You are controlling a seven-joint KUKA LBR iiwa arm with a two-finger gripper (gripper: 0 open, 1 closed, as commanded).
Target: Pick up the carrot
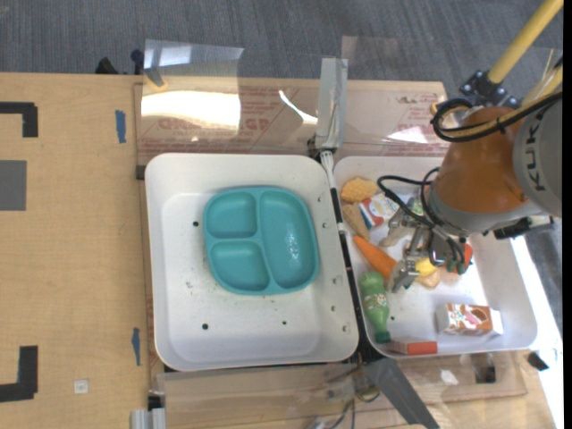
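while poised low over the right shallow white bin (523,307), pincer (407,271) just beside slim orange carrot (375,256) near the bin's left wall; cannot tell its opening.

Arm (478,172) low, wrist pitched downward

A single fixed camera is looking down on the bench (63,239) from above at a slant, facing both white bins side by side. The left bin (170,266) is sitting near the middle of the view and the right bin (523,307) is lying toward the right edge. The arm (487,172) is reaching in from the right. The camera is standing far enough back that grey floor (268,7) is showing along the top.
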